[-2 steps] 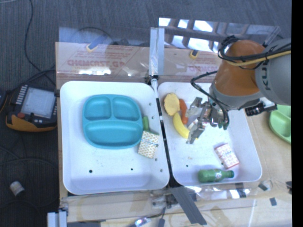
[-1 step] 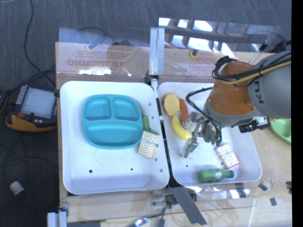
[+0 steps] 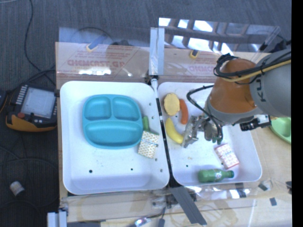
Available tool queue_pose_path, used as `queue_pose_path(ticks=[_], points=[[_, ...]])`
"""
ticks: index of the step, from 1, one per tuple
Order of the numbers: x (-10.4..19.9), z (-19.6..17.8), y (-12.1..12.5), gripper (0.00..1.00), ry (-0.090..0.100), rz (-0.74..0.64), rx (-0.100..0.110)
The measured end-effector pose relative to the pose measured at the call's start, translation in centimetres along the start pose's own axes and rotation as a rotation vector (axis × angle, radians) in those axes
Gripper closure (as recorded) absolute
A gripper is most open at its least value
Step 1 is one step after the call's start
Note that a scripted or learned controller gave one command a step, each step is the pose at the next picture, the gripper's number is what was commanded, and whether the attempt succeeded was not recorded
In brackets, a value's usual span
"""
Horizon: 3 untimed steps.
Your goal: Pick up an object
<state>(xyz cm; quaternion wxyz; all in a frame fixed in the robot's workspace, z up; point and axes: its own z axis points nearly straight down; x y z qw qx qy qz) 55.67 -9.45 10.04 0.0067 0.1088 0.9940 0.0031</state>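
Note:
My gripper (image 3: pixel 201 134) hangs over the middle of the right bin (image 3: pixel 246 171), fingers spread and nothing between them. Just left of it lies a yellow banana (image 3: pixel 173 131), with an orange carrot (image 3: pixel 183 112) and a tan round piece (image 3: pixel 171 104) further back. A pink-and-white packet (image 3: pixel 227 156) lies to the gripper's lower right. A green bottle (image 3: pixel 215 175) rests on its side along the bin's front wall. The left bin (image 3: pixel 75 174) holds a blue divided plate (image 3: pixel 112 120), a patterned packet (image 3: pixel 148 144) and a small green item (image 3: pixel 146 123).
The arm's orange band (image 3: pixel 234 86) looms over the right bin's back right. A light green object (image 3: pixel 284 128) sits outside that bin at the far right. Clear plastic walls stand behind both bins. A handheld pendant (image 3: pixel 31 108) lies on the floor at left.

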Motion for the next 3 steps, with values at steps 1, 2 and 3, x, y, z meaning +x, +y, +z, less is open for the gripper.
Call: queue_pose_path(ticks=[1, 2, 3], points=[[-8.4, -8.2, 5.6, 1.00, 0.010, 0.281, 0.007], [-2.9, -16.8, -2.5, 1.00, 0.008, 0.198, 0.012], [-8.7, -12.7, 0.2, 1.00, 0.009, 0.050, 0.011]])
